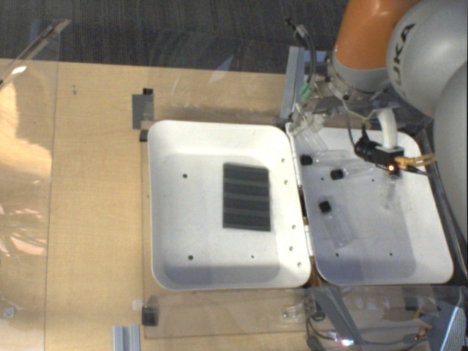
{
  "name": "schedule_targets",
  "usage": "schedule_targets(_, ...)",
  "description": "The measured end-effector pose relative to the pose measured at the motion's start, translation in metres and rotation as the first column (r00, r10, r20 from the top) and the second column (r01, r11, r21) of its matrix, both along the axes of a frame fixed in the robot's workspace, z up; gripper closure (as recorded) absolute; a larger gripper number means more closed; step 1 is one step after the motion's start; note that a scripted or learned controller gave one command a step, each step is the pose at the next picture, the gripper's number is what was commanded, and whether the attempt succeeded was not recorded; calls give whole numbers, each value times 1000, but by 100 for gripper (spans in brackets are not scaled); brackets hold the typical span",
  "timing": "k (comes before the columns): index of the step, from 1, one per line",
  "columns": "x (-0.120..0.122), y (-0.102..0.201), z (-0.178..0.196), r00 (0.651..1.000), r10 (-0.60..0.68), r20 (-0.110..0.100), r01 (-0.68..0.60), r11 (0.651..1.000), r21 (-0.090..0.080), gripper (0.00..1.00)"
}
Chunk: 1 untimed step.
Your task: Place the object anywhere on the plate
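The plate [246, 196] is a dark grey ribbed rectangle lying flat in the middle of the left bin [175, 218]. My gripper [333, 189] hangs from the orange-banded wrist [369, 20] over the left half of the right bin [409, 247]. It is pale and see-through, so it is hard to read against the white floor. Three small dark bits [325, 206] show around it; I cannot tell whether they belong to the gripper or lie loose in the bin. The gripper is to the right of the plate, across the wall between the bins.
A cable with a black connector and a glowing tip [391, 163] hangs from the wrist over the right bin's back. A grey post [294, 79] stands behind the bins' shared corner. Small black clamps [146, 97] sit on the wooden bench.
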State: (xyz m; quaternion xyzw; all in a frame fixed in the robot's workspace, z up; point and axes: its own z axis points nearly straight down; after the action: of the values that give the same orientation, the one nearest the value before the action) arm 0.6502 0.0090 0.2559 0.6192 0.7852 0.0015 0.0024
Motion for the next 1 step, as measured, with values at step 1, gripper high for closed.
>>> schedule_targets(1,19,50,-72,910,-415,-5,415,910,1,100)
